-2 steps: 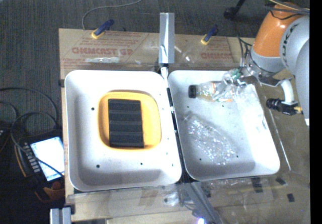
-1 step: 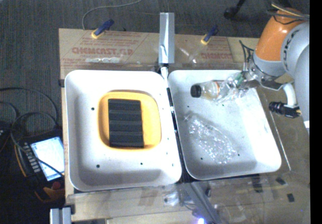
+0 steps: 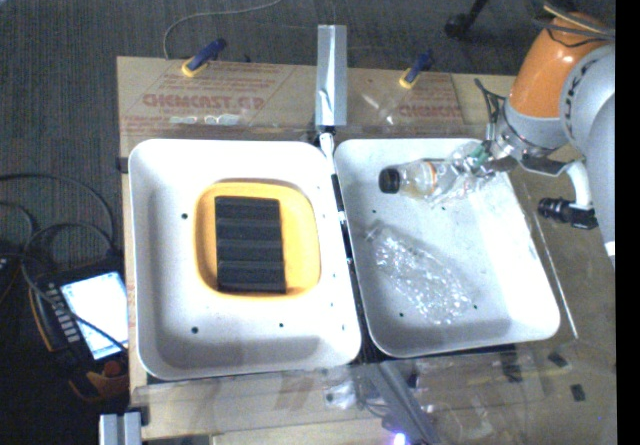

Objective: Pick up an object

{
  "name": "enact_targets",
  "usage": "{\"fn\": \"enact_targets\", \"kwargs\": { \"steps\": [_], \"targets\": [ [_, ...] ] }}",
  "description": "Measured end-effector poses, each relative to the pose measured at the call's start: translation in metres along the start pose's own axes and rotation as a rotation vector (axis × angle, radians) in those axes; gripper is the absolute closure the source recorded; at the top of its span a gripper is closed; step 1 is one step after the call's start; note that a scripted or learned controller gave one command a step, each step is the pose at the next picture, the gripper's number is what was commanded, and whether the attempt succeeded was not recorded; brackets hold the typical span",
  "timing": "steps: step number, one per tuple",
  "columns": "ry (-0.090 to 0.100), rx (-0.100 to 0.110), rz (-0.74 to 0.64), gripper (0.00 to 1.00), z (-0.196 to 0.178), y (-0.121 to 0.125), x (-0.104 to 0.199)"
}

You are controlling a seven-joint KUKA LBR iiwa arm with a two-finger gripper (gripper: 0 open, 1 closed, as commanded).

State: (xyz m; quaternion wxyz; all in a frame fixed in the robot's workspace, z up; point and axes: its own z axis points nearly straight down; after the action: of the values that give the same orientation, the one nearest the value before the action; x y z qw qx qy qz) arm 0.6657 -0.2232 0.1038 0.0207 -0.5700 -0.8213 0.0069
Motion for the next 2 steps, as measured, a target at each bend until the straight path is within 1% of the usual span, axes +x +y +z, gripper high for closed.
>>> {"fn": "enact_targets", "kwargs": {
  "steps": [1,2],
  "targets": [
    [-0.025,-0.037,0.095,0.00,-0.074,-0.050,0.036],
    [-0.029,-0.034,-0.001,0.00,-0.054,-0.005,0.026]
  ]
}}
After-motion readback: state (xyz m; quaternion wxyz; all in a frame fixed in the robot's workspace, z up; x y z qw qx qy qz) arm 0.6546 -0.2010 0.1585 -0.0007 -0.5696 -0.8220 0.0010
